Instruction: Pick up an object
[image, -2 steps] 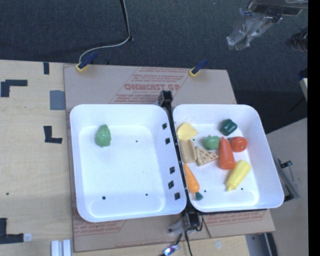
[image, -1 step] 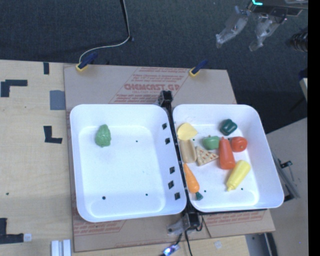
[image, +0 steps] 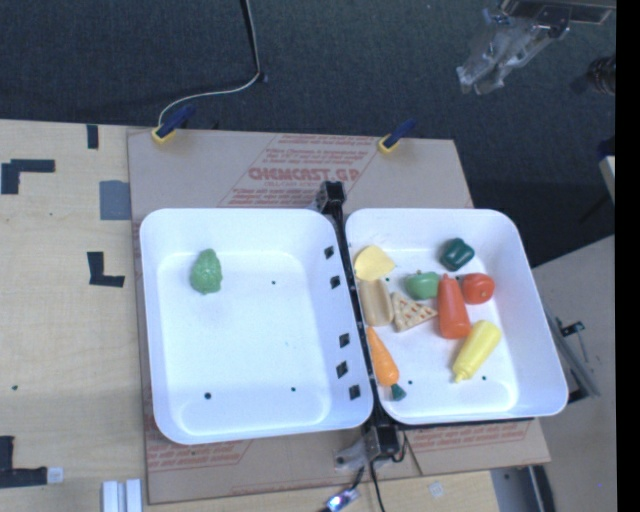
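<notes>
My gripper (image: 487, 68) hangs at the top right, over the dark floor beyond the bench and well away from both bins. The left bin (image: 165, 330) holds one green leafy lump (image: 206, 271) near its far left corner. In the right bin (image: 520, 390) lie several toy foods: a yellow piece (image: 372, 263), a tan slab (image: 375, 301), a waffle triangle (image: 411, 312), a light green item (image: 423, 285), a dark green pepper (image: 457, 253), a red tomato (image: 479, 288), a red-orange piece (image: 452, 308), a yellow corn cob (image: 475, 350) and a carrot (image: 382, 362).
Both bins rest on a brown cardboard sheet (image: 300, 170) held by two blue-and-yellow clamps (image: 172, 122) at its far edge. A cable (image: 250, 60) runs across the dark floor behind. Black clips (image: 345, 340) line the seam between the bins.
</notes>
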